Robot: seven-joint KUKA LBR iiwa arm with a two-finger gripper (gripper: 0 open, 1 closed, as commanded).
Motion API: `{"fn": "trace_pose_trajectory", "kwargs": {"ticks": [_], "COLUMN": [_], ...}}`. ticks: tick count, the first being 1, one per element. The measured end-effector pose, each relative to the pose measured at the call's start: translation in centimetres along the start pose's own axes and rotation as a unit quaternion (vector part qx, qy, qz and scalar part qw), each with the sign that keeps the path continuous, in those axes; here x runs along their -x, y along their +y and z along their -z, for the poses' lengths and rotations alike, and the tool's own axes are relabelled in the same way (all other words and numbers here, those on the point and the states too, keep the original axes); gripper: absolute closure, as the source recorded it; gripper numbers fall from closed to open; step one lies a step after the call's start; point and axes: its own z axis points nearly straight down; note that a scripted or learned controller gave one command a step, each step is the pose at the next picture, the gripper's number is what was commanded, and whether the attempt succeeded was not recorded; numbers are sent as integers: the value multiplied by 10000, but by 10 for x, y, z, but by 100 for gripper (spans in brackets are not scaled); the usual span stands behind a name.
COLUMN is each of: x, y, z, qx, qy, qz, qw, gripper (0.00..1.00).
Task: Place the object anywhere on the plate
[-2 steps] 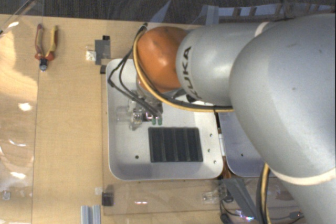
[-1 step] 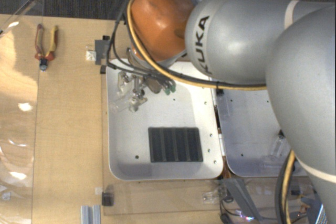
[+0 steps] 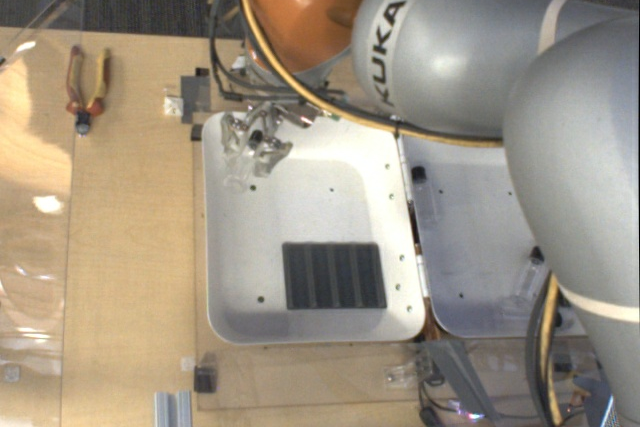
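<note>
Pincer [image 3: 254, 143] low over the far left corner of the left bin [image 3: 225, 305]; spread or pressed together, cannot tell. Object perhaps the pale glint [image 3: 238, 167] just beneath, too blurred to confirm. Probably light, slick; best pinched across its narrow middle. Dark ribbed plate [image 3: 333, 275] well apart, same bin.

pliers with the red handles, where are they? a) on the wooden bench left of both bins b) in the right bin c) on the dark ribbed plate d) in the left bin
a: the pliers lie on the bare wooden bench, well left of the left bin.
</note>
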Motion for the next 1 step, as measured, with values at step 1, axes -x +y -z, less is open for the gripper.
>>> {"fn": "trace_pose_trajectory", "kwargs": {"ticks": [1], "x": [0], "y": [0], "z": [0], "qx": [-1], "qy": [0], "qz": [-2], "qw": [10000], "gripper": [0]}}
